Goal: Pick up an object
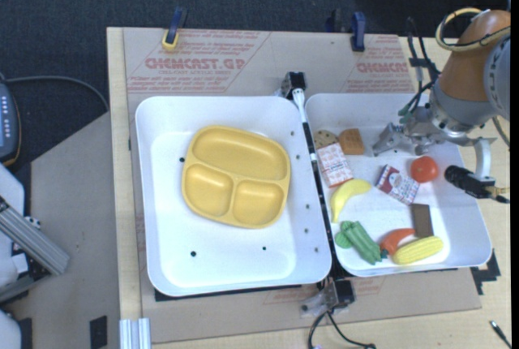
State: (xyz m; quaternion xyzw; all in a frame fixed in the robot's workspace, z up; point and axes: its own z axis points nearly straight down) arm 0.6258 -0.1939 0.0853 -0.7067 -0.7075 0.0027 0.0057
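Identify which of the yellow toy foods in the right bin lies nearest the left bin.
The banana: it lies close to the divider between the bins, while the corn cob sits further right, at the near edge.

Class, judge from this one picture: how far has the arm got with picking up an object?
Done: the gripper has reached the right bin. In hand: nothing visibly lifted; the tomato, banana and corn lie in the bin. Left: grasp one and lift.

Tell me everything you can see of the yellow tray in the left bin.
The yellow tray is a rounded-corner divided plate, looking like smooth matte plastic. It has three compartments: one long one along the far side and two smaller ones nearer the camera. All three hold nothing. It lies flat, right side up, slightly rotated, near the middle of the left bin, resting on its floor and touching nothing else.
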